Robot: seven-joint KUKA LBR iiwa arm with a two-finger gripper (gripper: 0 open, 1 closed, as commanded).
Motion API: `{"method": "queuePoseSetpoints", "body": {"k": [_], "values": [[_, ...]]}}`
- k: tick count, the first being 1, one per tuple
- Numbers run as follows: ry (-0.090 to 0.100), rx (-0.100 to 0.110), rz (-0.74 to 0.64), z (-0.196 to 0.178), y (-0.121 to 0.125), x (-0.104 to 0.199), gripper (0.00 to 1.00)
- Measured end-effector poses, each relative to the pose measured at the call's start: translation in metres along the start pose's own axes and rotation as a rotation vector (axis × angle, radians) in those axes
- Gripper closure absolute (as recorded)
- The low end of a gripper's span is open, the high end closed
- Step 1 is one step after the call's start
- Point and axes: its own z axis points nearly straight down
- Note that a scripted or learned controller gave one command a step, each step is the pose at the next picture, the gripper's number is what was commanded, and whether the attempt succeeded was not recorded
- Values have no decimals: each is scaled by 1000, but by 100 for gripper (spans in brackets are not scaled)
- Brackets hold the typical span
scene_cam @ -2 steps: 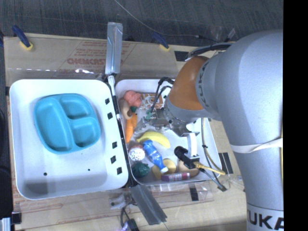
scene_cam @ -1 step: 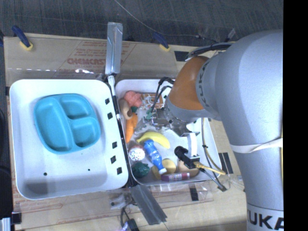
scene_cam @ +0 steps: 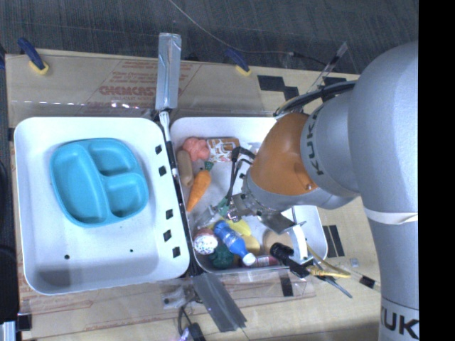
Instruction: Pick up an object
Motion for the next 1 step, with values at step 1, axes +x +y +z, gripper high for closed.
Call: {"method": "queuePoseSetpoints", "body": {"k": [1], "values": [[0, 0, -4, -10, 1, 0, 100]]}}
